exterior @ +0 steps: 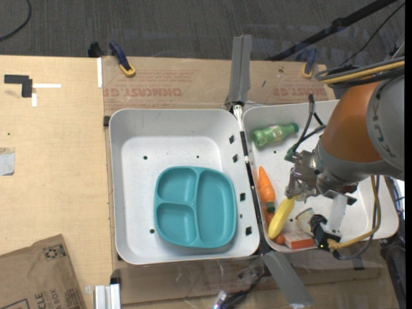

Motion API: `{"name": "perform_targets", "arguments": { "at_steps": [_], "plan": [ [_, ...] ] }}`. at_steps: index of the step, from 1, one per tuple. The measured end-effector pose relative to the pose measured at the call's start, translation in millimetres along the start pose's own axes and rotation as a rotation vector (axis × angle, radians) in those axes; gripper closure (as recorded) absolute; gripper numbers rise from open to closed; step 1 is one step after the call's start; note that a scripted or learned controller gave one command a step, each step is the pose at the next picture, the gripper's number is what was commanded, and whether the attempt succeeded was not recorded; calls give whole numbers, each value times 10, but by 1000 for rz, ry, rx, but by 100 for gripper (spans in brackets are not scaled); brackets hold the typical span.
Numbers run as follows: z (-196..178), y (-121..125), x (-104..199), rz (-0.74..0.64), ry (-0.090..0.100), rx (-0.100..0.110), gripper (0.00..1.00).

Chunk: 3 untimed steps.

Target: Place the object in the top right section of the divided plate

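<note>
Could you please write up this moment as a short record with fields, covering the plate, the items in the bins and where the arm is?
left bin: holds the teal divided plate, nothing on it
right bin: green bottle near the far wall; carrot, banana and an orange-red block along the left side
arm: reaches in from the right, over the right bin
gripper: low over the right bin, beside the carrot and banana
task status: nothing placed on the plate yet
</note>
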<state>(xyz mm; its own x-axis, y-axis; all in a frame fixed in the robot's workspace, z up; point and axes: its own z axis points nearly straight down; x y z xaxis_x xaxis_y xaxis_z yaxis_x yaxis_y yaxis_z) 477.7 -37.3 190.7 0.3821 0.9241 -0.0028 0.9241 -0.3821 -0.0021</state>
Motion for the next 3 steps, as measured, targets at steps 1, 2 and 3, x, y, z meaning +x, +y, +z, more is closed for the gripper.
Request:
{"name": "perform_targets", "arguments": {
  "at_steps": [1, 2, 3],
  "plan": [
    [-1364, -47, 660, -119, -1, -1, 100],
    [-1855, -293, 714, -251, -1, -2, 100],
    [-775, -527, 1259, -275, -1, 2, 100]
  ]
}}
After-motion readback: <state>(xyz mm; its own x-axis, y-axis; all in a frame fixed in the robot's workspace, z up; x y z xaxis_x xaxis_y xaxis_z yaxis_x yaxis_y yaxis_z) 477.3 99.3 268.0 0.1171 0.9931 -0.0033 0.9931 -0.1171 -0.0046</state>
